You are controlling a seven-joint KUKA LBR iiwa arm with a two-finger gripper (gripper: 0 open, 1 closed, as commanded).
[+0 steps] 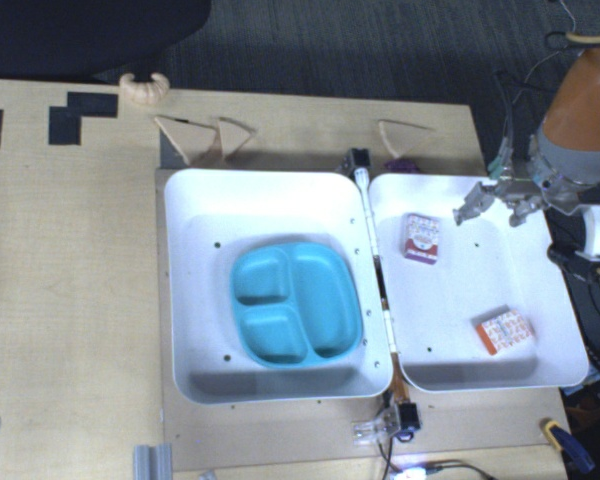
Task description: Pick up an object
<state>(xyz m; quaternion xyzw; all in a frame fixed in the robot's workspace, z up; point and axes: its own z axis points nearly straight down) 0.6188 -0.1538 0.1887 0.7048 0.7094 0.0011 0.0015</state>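
**Spread fingers, nothing between them, above the right bin**

While the gripper [496, 208] hangs over the far right part of the right bin [450, 360], its two fingers stand apart with nothing between them. A red-and-white carton [421, 238] lies on the bin floor near the jaws, to their left. An orange patterned box [504, 331] lies well apart, toward the near edge. The left bin [195, 218] holds a blue divided tray [295, 303].

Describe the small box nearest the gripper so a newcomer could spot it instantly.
Find the right-hand white bin. In its upper left part lies a small red-and-white box, just left of the gripper. The other small box, orange-patterned, sits lower right.
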